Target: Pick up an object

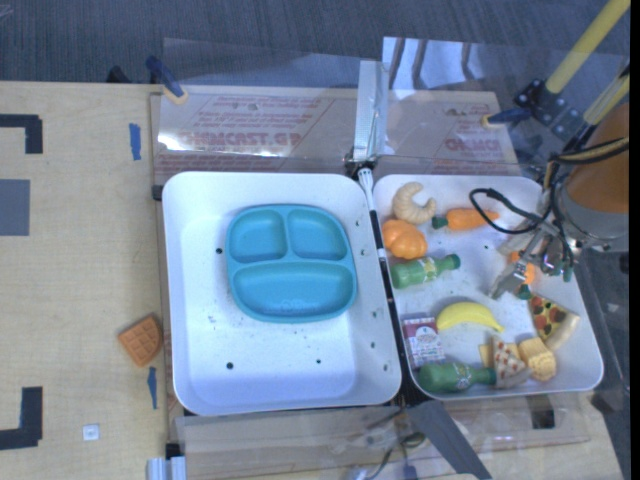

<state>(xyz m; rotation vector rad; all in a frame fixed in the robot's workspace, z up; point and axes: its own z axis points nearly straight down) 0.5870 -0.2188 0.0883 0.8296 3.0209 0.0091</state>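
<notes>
Several light, stiff toy foods surround the banana; its smooth curve suits a mid-body pinch. Whether the hand, just right of it, is wide or narrow I cannot tell.

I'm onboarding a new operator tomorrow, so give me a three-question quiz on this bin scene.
1. True or false: the blue divided plate lies in the left bin.
2. Which lies nearest the gripper? A) pizza slice B) croissant C) waffle
3. Fill in: the waffle lies on the ____, outside both bins.

Key: 1 true; 2 A; 3 bench.
</notes>
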